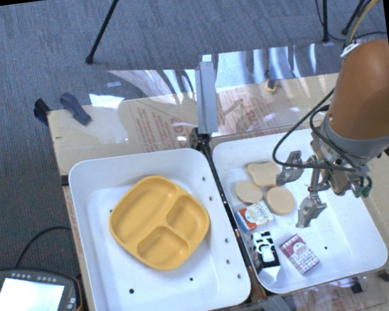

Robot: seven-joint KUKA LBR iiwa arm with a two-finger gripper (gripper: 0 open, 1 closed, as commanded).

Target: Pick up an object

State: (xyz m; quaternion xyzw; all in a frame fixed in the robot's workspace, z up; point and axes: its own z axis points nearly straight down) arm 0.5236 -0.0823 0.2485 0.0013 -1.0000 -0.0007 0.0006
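Camera view, findings as follows. The gripper (310,212) hangs over the right bin (352,255), its grey fingers (307,212) pointing down and toward the bin's left half. How far the fingers are parted cannot be told from this angle, and nothing is seen lodged between them, so no object is judged to be in hand.

Progress: the pick is assessed as not yet made. All candidate objects lie on the bin floor. Remaining work, by judgement: descend onto one item, close on it, lift clear.

Count, right bin:
- Three tan round discs (281,200), clustered just left of the fingers and beyond them; the nearest lies just beside the fingertips.
- One small white and red packet (257,214), further left of the fingers.
- One black and white packet (265,247), below-left of the fingers, near the bin's left wall.
- One red and white carton (299,253), directly below the fingers toward the front rim.

Count, left bin (90,180): one yellow compartment plate (159,221), three compartments, well apart from the fingers.

Nearest task candidate: the closest disc.
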